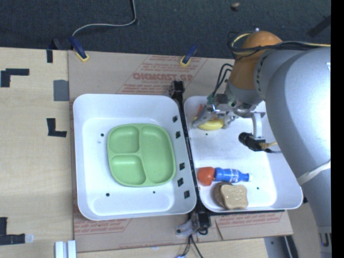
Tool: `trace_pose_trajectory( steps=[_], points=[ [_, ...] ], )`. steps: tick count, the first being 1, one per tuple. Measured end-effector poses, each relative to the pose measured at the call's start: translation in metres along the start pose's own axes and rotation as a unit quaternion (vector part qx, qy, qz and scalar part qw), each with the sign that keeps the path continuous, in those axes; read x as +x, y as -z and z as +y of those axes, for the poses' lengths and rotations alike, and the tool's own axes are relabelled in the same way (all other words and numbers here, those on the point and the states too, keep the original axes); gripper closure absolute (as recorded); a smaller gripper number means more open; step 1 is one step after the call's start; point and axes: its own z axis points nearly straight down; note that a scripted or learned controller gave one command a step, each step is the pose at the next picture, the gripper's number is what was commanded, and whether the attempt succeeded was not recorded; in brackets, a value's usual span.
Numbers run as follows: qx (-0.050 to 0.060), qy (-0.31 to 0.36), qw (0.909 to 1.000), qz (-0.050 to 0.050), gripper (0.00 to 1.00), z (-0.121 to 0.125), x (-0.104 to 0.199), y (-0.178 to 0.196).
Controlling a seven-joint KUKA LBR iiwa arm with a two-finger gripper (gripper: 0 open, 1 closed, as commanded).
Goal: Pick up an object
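Observation:
My gripper [216, 115] is low in the far left corner of the right bin [269, 192], right over a yellow banana-shaped object [210, 125]. That object lies on the bin floor, its top partly covered by the gripper. At the near side of the same bin sit a small red object [205, 176], a blue bottle [231, 174] lying on its side, and a brown slice of bread [233, 196].
The left bin [91, 198] holds a green divided plate [141, 155]. A black divider [183, 144] runs between the two bins. The arm's bulky grey body [301, 101] overhangs the right bin's right side.

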Motion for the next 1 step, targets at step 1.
trace_pose_trajectory(
  steps=[1],
  points=[
    [0.001,0.000,1.0000,-0.001,1.00,-0.0008,-0.0002,0.0091]
  ],
)
